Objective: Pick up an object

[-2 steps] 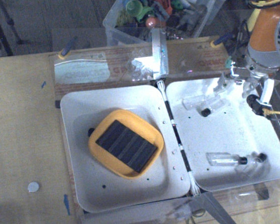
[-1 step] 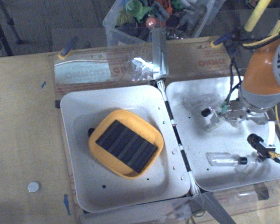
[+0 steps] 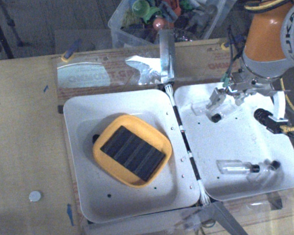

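Observation:
A yellow, rounded square object with a black ribbed panel on top [image 3: 132, 150] lies tilted in the middle of the left bin [image 3: 88, 201]. A small clear tube with a black cap [image 3: 241, 167] lies on its side near the front of the right bin [image 3: 289, 174]. My gripper [image 3: 219, 105] hangs over the back part of the right bin, close to its floor, well behind the clear tube and to the right of the yellow object. Nothing shows in its grasp.
The grey arm with its orange band [image 3: 266, 30] comes in from the upper right. A black fitting with a yellow cable [image 3: 268, 119] hangs over the right bin's right side. A clear box of toys [image 3: 175, 4] stands behind the bins. A small round disc [image 3: 35, 196] lies on the bench at left.

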`<state>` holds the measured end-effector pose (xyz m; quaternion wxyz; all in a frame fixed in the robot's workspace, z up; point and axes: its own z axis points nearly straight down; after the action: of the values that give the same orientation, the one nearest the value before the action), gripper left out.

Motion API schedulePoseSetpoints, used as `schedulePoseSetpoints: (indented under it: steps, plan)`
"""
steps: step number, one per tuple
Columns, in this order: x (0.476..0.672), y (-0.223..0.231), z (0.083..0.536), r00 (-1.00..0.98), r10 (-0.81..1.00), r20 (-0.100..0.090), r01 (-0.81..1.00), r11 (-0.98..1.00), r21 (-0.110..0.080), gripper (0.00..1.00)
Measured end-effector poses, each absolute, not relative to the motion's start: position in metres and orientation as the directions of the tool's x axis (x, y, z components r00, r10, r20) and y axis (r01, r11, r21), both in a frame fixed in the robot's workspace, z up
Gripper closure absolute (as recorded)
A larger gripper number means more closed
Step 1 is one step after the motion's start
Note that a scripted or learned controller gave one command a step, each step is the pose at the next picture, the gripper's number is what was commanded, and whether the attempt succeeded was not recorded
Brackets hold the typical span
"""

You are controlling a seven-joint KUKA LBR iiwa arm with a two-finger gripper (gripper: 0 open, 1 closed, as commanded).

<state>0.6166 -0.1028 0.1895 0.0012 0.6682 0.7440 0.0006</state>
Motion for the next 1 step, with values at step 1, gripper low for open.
schedulePoseSetpoints:
  steps: [1]
  plan:
    - [0.6338, -0.1192, 0.1113, -0.156, 0.988, -0.012, 0.987, 0.156, 0.030, 0.00]
